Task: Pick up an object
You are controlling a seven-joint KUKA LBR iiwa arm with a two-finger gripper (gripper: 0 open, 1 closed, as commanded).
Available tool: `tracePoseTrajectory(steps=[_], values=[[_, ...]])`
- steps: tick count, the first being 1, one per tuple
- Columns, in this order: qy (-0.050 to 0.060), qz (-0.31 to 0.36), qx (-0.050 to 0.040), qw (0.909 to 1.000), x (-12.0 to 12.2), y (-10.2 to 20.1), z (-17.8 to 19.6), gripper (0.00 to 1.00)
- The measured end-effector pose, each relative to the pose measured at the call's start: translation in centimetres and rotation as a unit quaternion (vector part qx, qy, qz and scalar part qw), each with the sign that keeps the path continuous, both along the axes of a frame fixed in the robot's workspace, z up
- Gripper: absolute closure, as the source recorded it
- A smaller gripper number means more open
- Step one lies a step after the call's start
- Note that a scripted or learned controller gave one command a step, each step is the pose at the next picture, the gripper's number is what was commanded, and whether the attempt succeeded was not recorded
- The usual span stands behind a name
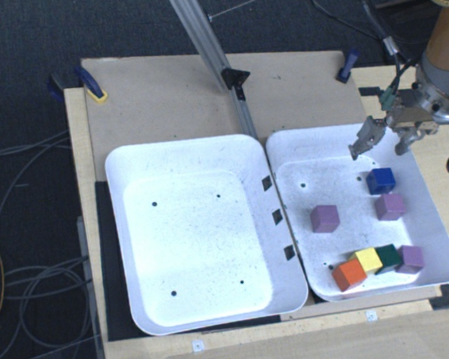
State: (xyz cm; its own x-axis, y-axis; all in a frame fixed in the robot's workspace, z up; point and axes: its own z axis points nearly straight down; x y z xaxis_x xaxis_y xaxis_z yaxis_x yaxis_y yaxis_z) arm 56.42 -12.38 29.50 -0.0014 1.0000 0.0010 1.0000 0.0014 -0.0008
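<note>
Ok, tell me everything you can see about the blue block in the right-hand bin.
The blue block is a small, matte, solid-coloured cube. It sits flat on the floor of the right bin, toward its far right side, a little turned relative to the bin's edges. It stands alone: a purple block lies just in front of it, with a gap between. The gripper is above, open, not touching it.

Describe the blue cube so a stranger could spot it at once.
Look at the right bin, the one that holds all the blocks. Near its far right side, just below the tool, sits the blue cube, directly above a purple block. It is the sole blue piece; the others are purple, orange, yellow and green.
</note>
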Motion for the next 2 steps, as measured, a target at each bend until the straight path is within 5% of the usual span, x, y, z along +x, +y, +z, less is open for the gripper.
tracePoseTrajectory(steps=[1, 2], values=[[0.0, 0.0, 0.0, 1.0, 0.0, 0.0, 0.0, 0.0], [0.002, -0.001, 0.0, 1.0, -0.3, -0.3, -4.3, 0.0]])
